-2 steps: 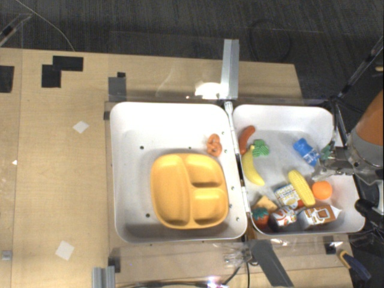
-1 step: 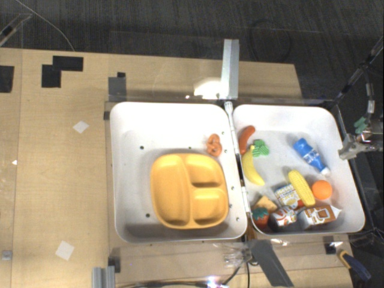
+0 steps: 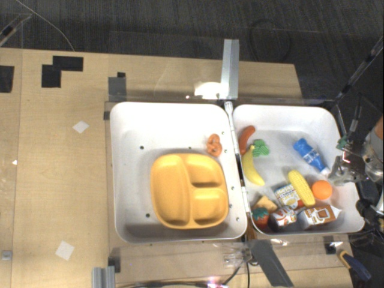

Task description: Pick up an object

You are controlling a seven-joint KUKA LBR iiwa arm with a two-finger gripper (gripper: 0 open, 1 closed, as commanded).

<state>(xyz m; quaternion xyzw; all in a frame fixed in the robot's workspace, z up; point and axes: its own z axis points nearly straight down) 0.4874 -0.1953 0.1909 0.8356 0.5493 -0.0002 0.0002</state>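
Note:
The right bin (image 3: 282, 120) holds several small items: a red sausage (image 3: 246, 138), a green broccoli piece (image 3: 259, 149), a banana (image 3: 253, 170), a blue bottle (image 3: 309, 153), a corn cob (image 3: 300, 186) and an orange ball (image 3: 322, 189). Small cartons and a can (image 3: 282, 219) crowd its front edge. My gripper (image 3: 346, 167) hangs at the bin's right rim, just right of the orange ball and the blue bottle, and nothing shows in its grasp.
In the left bin (image 3: 129, 161) lie a yellow divided plate (image 3: 189, 191) and a small orange twisted piece (image 3: 214, 144) near the wall between the bins. A metal post (image 3: 230, 71) stands behind the bins. Cables hang at the far right.

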